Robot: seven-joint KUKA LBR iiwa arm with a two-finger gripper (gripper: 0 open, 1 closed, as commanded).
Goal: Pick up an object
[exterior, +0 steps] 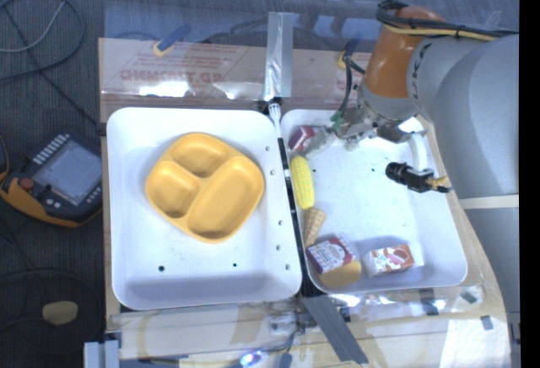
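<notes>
Hard to tell if end effector (327, 138) open or clenched; might bump red packet (301, 138) beside corn (302, 181), missing grab.

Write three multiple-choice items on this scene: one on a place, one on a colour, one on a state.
1. Where does the corn cob lie?
A. On the plate
B. In the right bin, by its left wall
C. On the floor

2. What colour is the plate?
A. Yellow
B. Blue
C. Black

3. How does the plate sit?
A. Upside down
B. Standing on edge
C. Flat, hollows up, in the left bin

Key: 1 B, the cob lies along the left wall of the right bin. 2 A, the plate is plainly yellow. 3 C, its three hollows face the camera.
</notes>
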